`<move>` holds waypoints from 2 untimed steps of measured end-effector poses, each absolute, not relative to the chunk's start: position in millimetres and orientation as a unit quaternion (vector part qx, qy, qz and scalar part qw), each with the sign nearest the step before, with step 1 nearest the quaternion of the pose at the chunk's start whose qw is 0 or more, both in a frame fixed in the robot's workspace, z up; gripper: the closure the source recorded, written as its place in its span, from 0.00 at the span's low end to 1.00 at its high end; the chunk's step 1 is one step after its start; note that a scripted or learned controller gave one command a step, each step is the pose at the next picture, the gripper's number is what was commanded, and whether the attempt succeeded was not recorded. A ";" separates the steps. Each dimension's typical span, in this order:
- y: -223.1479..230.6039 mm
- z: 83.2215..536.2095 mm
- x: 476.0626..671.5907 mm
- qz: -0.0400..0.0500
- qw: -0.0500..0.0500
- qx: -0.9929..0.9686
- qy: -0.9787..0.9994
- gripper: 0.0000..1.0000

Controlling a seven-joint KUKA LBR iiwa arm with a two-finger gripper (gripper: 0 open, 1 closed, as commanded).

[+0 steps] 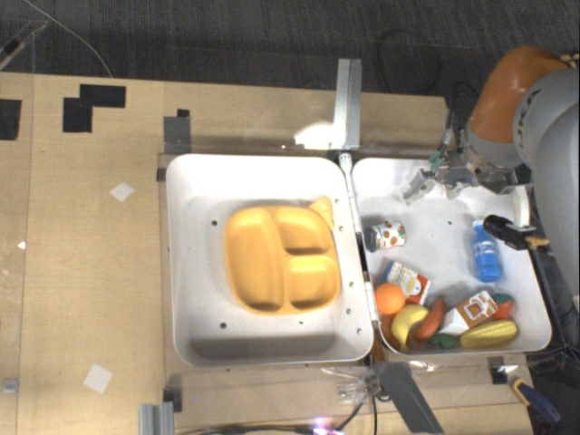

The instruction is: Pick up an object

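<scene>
Toy food crowds the near end of the right bin (453, 234): a yellow banana (489, 333) along the front wall, another yellow piece (405, 324) beside an orange (390, 298), a reddish sausage-shaped piece (433, 315) between them, and something green (444, 340) under the pile. Two small cartons with red and white print sit just behind, one (410, 282) touching the orange, the other (478, 309) near the banana. A blue bottle (486, 254) lies by the right wall, apart from the pile. A small white and red can-like item (390, 235) lies alone near the left wall. Far end of this bin floor is bare.

Tool (426, 184) sits low over the far part of the right bin, well apart from all the food; it looks like grey fingers pointing left, but the view is too small and blurred, so I cannot tell how far apart they are, and nothing is visibly held. Grey arm (553, 125) with its orange band (503, 98) comes in from the right.

Left bin (195, 243) holds a yellow divided tray (276, 256), three compartments, roughly centred, slightly toward the shared wall. Both bins rest side by side on the wooden counter (82, 288).
</scene>
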State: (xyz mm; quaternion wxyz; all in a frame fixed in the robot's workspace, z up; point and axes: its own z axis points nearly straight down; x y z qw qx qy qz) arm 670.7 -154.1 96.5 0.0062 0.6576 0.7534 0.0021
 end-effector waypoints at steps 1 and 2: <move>-141.6 85.3 671.3 0.002 0.002 0.757 0.653 0.00; -145.3 86.6 635.5 0.002 0.003 0.793 0.610 0.00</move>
